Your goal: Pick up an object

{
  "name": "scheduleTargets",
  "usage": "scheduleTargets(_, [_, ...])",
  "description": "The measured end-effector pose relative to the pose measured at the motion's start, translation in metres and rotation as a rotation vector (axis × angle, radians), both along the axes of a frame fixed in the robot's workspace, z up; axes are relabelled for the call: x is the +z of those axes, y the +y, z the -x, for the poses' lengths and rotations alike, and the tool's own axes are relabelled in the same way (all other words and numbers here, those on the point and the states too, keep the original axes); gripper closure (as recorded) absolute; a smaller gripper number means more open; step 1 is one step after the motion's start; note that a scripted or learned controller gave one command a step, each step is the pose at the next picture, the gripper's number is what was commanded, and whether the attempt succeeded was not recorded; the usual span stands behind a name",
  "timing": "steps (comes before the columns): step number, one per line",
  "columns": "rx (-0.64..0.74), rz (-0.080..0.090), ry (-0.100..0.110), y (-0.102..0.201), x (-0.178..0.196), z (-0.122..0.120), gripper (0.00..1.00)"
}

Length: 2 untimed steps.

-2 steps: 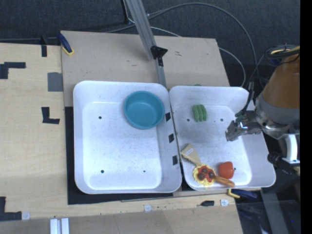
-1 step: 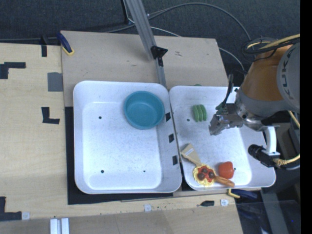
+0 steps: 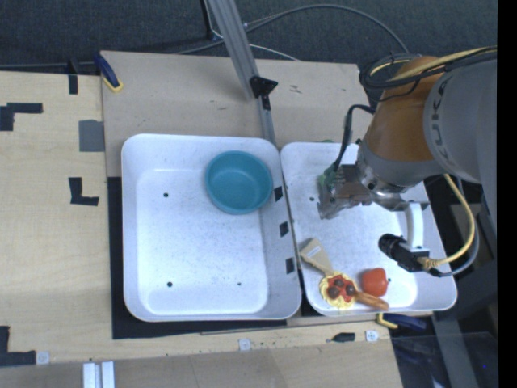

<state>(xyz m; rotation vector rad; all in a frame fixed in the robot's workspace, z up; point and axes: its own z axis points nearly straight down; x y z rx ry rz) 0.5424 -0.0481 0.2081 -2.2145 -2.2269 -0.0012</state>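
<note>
The grey arm [image 3: 452,128] enters from the right edge of the frame, its orange band [image 3: 397,128] sitting just above the wrist, and it bends down and leftward over the right bin [image 3: 300,176]. The gripper [image 3: 329,204] hangs low in the upper left part of that bin, pointing toward the bin floor; it is dark and blurred, so whether it is open, closed or gripping anything cannot be told. A small green patch [image 3: 330,176] shows against the upper side of the gripper body, too hidden to identify. Cables loop off the arm on the right, and a black fitting [image 3: 397,250] juts over the bin's right side. In the lower part of the right bin, well below the gripper, lie the loose objects: a tan, wedge-shaped piece [image 3: 313,255] near the left wall, a yellow item with red spots [image 3: 338,288] just below it, and a red rounded object [image 3: 373,280] beside that, with an orange strip [image 3: 371,301] along the lower edge. The left bin [image 3: 161,241] holds a blue bowl [image 3: 237,182], upright in its upper right corner, close to the dividing wall between the two bins.
</note>
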Motion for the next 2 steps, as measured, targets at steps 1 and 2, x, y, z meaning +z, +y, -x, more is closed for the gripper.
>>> scheduleTargets(1, [0.000,0.000,0.001,0.058,0.000,-0.021,1.00])
scheduleTargets(2, [0.000,0.000,0.000,0.111,0.007,-0.044,1.00])
